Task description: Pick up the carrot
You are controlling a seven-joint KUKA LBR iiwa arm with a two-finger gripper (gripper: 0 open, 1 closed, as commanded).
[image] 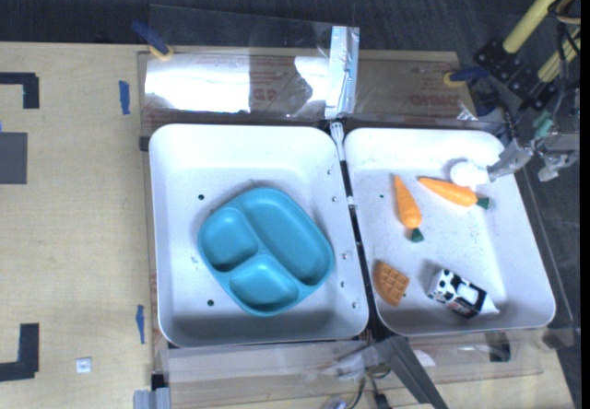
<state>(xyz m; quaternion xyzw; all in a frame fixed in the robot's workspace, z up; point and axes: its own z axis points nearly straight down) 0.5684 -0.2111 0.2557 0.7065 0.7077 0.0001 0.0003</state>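
Two carrots are seen in the right bin [516, 297]: one carrot [407, 204] near its middle, another carrot [450, 191] just left of the fingers [510, 161] at the far right rim; their opening cannot be told

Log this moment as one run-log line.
gripper: right bin's far edge | two carrots: lying in bin, ungrasped | blue tray: left bin
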